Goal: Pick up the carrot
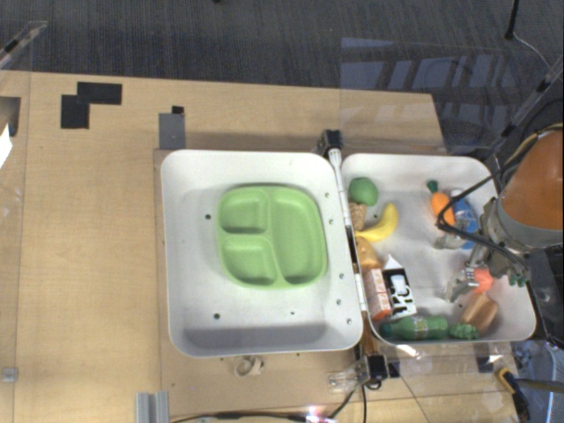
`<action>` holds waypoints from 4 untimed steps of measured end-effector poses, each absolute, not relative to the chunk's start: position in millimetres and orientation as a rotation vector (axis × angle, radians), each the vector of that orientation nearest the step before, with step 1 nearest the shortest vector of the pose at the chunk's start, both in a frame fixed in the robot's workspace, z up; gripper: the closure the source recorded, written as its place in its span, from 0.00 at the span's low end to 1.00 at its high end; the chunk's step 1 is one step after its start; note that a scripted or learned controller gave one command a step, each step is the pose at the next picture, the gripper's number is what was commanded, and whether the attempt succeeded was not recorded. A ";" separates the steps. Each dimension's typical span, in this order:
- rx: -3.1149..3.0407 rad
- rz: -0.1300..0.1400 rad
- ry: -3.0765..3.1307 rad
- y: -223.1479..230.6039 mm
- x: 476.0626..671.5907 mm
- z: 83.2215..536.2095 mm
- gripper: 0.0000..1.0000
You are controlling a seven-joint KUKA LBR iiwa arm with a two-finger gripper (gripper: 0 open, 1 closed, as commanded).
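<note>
Green plastic, a divided plate [269,236], lay in the left bin [189,315] at mid-frame, on the wooden surface [88,263]. Across the divider, the right bin [414,170] held a green ball [362,189], a banana [379,226] and a small carton [398,293]. Farther right, near the upper right of that bin, lay the carrot [439,204], orange with a green tuft on top, partly behind cables. It looked like a light, stiff, smooth toy, likely to slip; a grip across its thick middle seemed safest. The pincer [469,280] hung lower right, below the carrot and apart from it; whether it was released or clenched I could not tell.
</note>
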State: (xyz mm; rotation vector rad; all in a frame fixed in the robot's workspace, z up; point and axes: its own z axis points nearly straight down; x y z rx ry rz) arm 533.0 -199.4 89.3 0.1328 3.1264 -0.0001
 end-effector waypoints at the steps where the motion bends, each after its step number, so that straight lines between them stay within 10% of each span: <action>1: 0.262 -0.006 3.108 -162.1 493.9 91.1 0.00; 3: 0.587 0.000 3.071 -205.1 608.5 88.7 0.00; 4: 0.571 0.001 3.064 -202.9 612.6 103.0 1.00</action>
